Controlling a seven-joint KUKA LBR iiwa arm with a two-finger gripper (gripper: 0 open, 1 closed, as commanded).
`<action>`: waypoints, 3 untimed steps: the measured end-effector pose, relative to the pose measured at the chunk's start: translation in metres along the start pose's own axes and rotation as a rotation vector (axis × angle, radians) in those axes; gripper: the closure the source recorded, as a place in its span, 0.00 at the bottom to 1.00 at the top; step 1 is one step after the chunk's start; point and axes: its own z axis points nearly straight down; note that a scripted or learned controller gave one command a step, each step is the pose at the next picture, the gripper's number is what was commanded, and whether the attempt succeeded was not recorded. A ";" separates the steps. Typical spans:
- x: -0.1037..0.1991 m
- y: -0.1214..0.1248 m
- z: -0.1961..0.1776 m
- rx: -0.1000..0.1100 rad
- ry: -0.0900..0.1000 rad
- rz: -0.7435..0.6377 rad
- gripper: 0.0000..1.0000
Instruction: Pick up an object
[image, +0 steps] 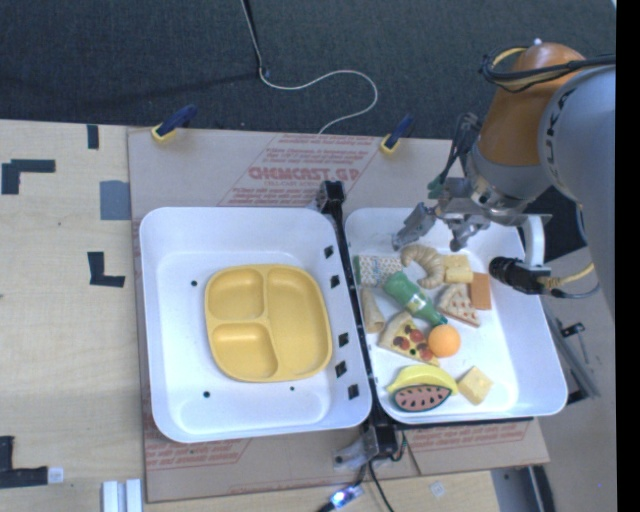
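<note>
1. Lay nearest the camera, at the front of the right bin (545, 385): a watermelon slice (418, 397), a banana (420, 376) just above it, and a pale yellow cube (475, 384) to one side. All rested on the bin floor, untouched.
2. Sat a little farther in: an orange ball (444, 341) touching a pizza slice (404, 337), with a green bottle (412, 297) lying tilted across the pile.
3. Sat in the left bin (170, 250), well apart from the arm: a yellow divided plate (268, 322), flat and alone.
4. Crowded the back of the pile: a croissant (427, 264), a cheese block (458, 268), a waffle wedge (457, 303), an orange wafer (481, 291) and a speckled cracker (377, 269).
5. Hovered over that back cluster: the end effector (437, 229), fingers spread, nothing between them, one tip near the croissant.
6. Judged from this: nothing lifted, so the pick not yet done. Approach over the right bin looked complete; left were the descent, the closing on one item (probably the croissant or a neighbour) and the lift.
7. Lay farthest away on the bench (60, 250): a cardboard sheet (290, 175) held by clamps.
</note>
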 end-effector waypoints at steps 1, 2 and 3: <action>0.000 0.003 -0.009 -0.015 -0.002 -0.003 0.00; -0.002 -0.005 0.040 -0.011 -0.003 -0.002 0.00; -0.004 -0.007 0.084 -0.010 -0.003 -0.002 0.00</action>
